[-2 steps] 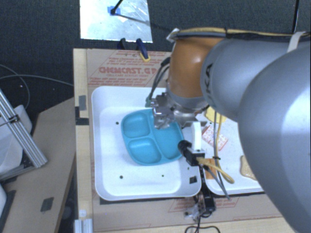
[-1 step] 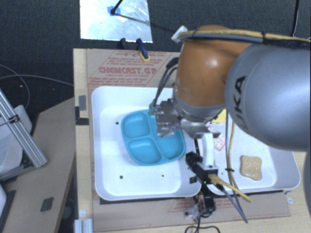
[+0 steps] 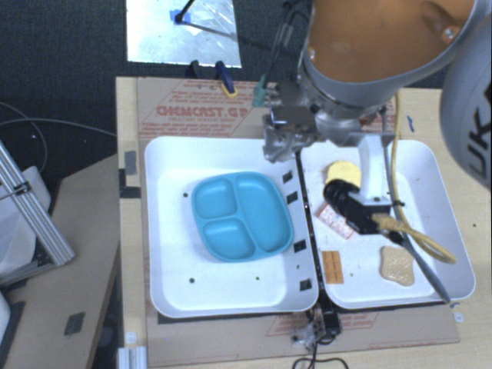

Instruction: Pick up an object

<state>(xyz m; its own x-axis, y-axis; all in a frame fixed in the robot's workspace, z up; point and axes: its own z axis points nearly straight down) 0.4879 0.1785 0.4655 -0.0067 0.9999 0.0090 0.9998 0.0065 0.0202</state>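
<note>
A blue divided plate (image 3: pixel 242 214) lies in the middle of the left white bin (image 3: pixel 165 283). In the right bin (image 3: pixel 450 229) lie a yellow object (image 3: pixel 344 172), a red-and-white packet (image 3: pixel 334 221), a small orange rectangle (image 3: pixel 332 266) and a tan flat piece (image 3: pixel 397 266). My gripper (image 3: pixel 281 143) hangs over the far end of the divider between the bins, above and behind the plate's right corner. The big grey and orange wrist hides much of it, and nothing is visibly held.
The bins rest on a cardboard sheet (image 3: pixel 200 110) with blue clamps (image 3: pixel 225 79) at its far edge. A shiny metal sheet (image 3: pixel 184 18) lies beyond that. An aluminium frame (image 3: pixel 31 221) stands at the left.
</note>
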